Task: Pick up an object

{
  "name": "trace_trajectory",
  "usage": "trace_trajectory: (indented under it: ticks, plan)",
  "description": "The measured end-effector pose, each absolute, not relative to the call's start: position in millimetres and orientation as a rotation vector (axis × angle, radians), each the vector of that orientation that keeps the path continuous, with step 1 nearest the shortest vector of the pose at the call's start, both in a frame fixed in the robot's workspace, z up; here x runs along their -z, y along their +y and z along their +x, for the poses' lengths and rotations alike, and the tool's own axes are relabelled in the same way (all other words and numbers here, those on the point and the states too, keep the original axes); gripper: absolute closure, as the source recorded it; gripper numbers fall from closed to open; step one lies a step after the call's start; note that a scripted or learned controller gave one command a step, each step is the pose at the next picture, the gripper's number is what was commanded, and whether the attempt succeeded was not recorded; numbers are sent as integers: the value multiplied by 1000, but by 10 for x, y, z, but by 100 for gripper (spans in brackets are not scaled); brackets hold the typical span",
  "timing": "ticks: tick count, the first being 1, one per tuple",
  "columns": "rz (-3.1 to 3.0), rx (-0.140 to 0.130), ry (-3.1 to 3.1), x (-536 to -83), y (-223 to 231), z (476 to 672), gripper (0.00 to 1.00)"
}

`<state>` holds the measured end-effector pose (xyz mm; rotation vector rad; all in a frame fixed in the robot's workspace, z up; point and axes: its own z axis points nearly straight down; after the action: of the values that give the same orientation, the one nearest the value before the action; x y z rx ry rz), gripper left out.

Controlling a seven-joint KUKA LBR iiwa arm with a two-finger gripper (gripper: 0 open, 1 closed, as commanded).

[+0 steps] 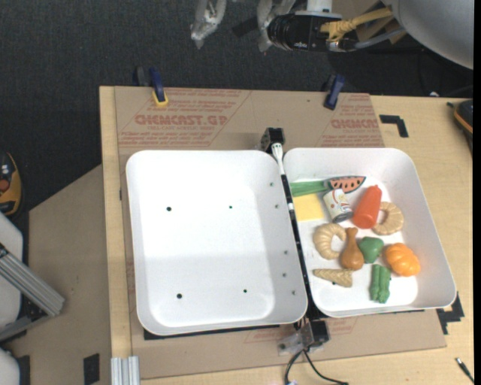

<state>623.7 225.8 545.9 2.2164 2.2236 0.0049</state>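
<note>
Hovering beyond the bench (225, 113), our gripper (237, 22) is too blurred for us to tell how open it is. We judge the pick not yet begun: next we descend into the right bin (428, 225), onto one toy, say the carrot (367, 207).

Grey arm (443, 26) in the top right corner, reaching leftward, pincer (234, 30) blurred at the top edge

My gripper (237, 24) hangs beyond the bench's (225, 113) far edge. Nearer me than it, the left-hand bin (210, 241) sits almost straight before it; the right-hand bin (406, 177), touching that one, holds the toy foods (353, 252).
</note>
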Motion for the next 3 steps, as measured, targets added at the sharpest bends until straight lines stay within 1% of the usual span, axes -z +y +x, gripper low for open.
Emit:
trace_trajectory:
  ticks: [1, 2, 3]
  plan:
    - [2213, -12, 2223, -5569, 2268, 6238, 100]
    - [2214, -10, 2223, -5565, 2267, 6238, 0]
    - [2210, -17, 2223, -5677, 2277, 6238, 100]
